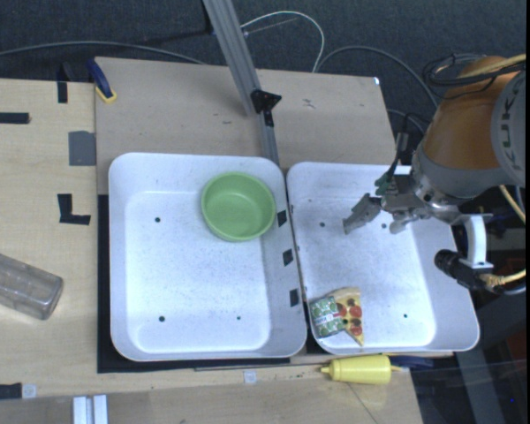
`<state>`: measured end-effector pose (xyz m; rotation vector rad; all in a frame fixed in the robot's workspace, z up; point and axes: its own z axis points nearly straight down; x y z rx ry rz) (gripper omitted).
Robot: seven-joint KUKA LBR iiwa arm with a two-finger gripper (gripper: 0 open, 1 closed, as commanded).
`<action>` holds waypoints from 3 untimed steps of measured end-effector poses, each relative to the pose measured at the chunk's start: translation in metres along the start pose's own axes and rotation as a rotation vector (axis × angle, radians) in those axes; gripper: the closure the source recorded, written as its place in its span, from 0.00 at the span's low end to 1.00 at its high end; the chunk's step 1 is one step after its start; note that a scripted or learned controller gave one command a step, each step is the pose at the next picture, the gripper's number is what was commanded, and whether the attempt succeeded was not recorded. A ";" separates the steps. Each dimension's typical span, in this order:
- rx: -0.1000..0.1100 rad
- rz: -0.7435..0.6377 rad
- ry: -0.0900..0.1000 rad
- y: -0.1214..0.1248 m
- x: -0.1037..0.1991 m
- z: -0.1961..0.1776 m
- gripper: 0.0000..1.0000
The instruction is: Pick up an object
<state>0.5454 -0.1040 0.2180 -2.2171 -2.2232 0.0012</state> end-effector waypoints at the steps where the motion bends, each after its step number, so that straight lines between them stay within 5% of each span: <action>1: 0.000 0.001 0.000 0.000 0.000 0.000 0.00; 3: 0.006 0.003 -0.001 -0.006 -0.004 0.092 0.00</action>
